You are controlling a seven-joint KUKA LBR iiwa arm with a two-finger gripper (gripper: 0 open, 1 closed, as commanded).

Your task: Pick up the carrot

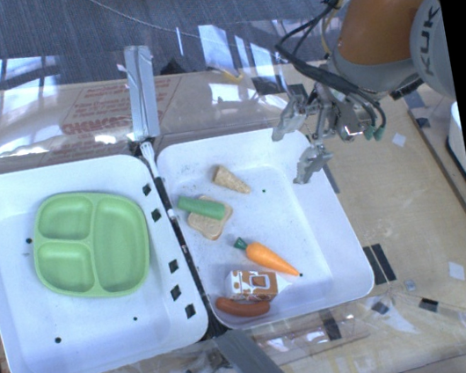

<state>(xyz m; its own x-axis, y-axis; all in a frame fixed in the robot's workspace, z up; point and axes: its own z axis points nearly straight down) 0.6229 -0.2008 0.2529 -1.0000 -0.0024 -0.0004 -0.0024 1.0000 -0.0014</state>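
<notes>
One camera looks down from above the bench at a slant, far enough back to take in both white bins: the left bin [2, 293] and the right bin [331, 235]. The arm [381, 12] enters from the far right corner.

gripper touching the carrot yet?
Apart. The camera view shows the gripper at the right bin's upper right edge, with bare white floor between it and the carrot lying lower in the bin.
</notes>
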